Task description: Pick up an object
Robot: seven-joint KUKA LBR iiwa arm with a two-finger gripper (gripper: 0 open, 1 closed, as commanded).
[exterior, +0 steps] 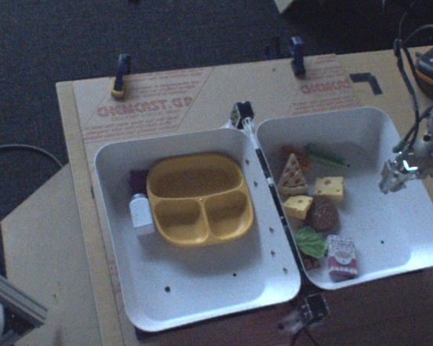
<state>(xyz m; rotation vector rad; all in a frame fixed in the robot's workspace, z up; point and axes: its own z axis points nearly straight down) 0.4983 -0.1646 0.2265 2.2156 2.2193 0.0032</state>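
Note:
The right bin (pixel 381 218) holds several toy foods along its left side: a pizza slice (pixel 292 172), a green bean-like piece (pixel 325 155), a cheese wedge (pixel 330 188), a yellow block (pixel 298 206), a dark brown round patty (pixel 322 214), a green leafy piece (pixel 311 240) and a small red-and-white carton (pixel 341 258). My gripper (pixel 395 175) hangs over the right side of this bin, well right of the cheese wedge, with nothing seen in it.
The left bin (pixel 137 289) carries a yellow divided tray (pixel 199 198), a small white bottle (pixel 141 214) beside it and a dark object (pixel 138 178) behind the bottle. Clamps (pixel 119 76) sit on the board's far edge. A cable runs at right.

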